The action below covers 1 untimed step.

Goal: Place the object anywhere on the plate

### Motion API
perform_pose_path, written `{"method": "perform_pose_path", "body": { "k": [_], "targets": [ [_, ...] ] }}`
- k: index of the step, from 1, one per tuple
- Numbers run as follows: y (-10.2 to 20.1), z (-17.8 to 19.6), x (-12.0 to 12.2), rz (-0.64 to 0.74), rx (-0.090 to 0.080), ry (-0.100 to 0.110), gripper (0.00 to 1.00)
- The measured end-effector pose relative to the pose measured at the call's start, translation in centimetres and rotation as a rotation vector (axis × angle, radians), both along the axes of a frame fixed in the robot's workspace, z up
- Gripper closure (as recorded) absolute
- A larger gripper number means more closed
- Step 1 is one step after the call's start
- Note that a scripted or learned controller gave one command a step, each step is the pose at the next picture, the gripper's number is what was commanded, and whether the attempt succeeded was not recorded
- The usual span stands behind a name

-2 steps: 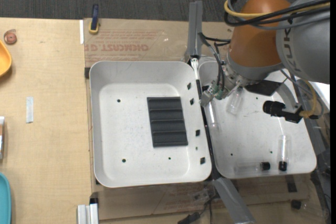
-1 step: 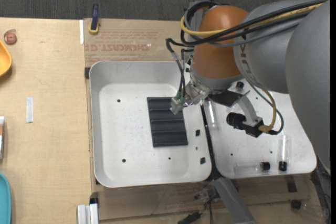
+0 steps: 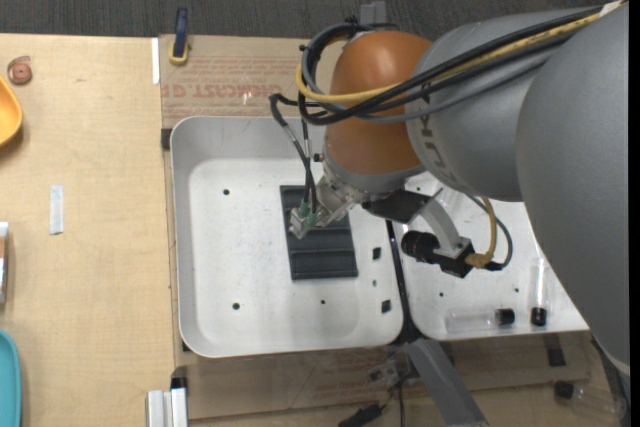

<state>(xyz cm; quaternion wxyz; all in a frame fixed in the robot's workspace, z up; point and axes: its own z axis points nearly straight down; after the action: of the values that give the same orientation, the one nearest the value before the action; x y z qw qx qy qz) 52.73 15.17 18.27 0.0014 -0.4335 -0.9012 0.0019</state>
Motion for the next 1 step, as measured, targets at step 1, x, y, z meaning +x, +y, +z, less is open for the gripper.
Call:
{"method": "perform_pose_path", "body": {
  "k": [1],
  "targets": [
    [-0.01, 0.03, 0.06, -0.001, 0.0, -0.001, 0.0]
  ]
}}
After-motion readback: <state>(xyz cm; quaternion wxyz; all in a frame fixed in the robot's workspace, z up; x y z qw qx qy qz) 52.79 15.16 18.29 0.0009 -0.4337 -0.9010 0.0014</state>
